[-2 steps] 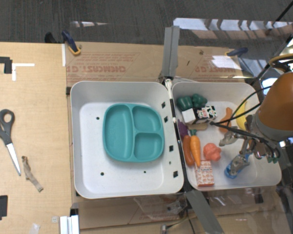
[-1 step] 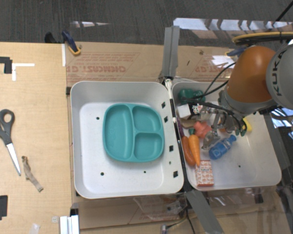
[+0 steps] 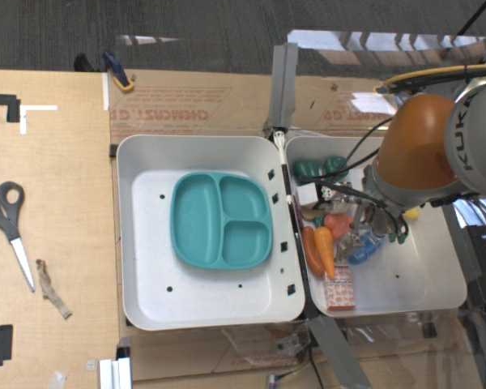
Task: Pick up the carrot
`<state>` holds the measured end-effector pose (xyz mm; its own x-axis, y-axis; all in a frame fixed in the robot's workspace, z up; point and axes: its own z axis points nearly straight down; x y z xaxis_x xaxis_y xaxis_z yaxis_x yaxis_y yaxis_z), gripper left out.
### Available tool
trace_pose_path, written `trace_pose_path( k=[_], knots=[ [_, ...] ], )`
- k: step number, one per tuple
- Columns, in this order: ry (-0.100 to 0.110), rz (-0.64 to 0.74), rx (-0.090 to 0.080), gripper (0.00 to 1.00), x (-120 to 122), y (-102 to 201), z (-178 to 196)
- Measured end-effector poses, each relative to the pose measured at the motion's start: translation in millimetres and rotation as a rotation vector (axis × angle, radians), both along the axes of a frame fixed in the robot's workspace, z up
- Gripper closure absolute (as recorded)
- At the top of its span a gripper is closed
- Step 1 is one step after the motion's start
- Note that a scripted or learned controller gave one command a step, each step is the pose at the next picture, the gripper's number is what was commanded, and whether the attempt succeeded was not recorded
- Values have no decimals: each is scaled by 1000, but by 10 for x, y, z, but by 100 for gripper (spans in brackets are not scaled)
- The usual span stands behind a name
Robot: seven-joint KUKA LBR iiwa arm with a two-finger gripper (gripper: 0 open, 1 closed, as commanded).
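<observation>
While the carrot (image 3: pixel 323 251) lies against the right bin's (image 3: pixel 413 298) left wall, we cannot tell the gripper's (image 3: pixel 364 227) state. Beyond it, crowded toys (image 3: pixel 340 225) could deflect our descent, so we might seize a neighbour instead.

One fixed camera looks down at a slant on the bench from above me, far enough off to take in both bins (image 3: pixel 138 241). My arm (image 3: pixel 417 148) comes in from its right side, so the left bin and the bench (image 3: pixel 49 217) lie beyond my pincer (image 3: pixel 364 225).
</observation>
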<state>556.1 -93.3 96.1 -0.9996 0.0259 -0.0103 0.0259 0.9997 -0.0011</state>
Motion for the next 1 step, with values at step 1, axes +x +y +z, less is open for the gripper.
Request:
trace_pose_path(
  k=[1],
  knots=[
    [1, -82, 1, 0, -644, -15, -6]
  ],
)
